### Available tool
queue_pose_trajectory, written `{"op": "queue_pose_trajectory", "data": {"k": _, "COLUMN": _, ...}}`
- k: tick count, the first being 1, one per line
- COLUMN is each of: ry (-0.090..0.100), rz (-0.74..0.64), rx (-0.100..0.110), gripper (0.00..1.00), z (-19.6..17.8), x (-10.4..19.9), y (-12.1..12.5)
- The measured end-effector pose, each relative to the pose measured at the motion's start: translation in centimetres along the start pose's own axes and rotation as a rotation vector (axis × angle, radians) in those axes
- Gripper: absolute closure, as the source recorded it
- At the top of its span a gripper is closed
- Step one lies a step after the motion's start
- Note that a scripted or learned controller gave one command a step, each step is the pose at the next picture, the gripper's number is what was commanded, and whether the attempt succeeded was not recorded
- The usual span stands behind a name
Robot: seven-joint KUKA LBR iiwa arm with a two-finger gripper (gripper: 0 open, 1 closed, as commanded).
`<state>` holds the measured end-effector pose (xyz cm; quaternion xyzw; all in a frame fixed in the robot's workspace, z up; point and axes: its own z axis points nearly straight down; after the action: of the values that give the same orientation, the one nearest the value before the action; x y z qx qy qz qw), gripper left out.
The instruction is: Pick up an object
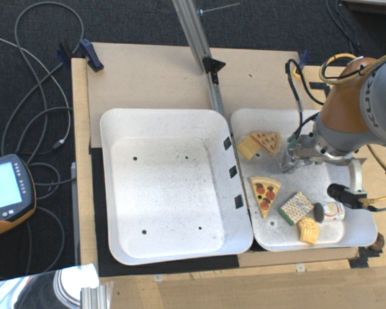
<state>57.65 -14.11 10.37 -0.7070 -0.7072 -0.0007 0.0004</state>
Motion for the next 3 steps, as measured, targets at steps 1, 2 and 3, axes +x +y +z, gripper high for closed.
{"op": "queue_pose_trajectory", "data": {"k": 1, "ry": -0.003, "rz": 0.001, "rx": -0.005, "gripper": 1.00, "z": -5.1, "x": -0.4, "y": -0.8}}
{"op": "queue_pose_trajectory", "data": {"k": 2, "ry": -0.003, "rz": -0.001, "rx": -0.006, "gripper": 1.00, "z": -10.6, "x": -0.7, "y": -1.6}}
{"op": "queue_pose_trajectory", "data": {"k": 3, "ry": -0.003, "rz": -0.002, "rx": -0.005, "gripper": 1.00, "z": -13.9, "x": -0.7, "y": -1.5}}
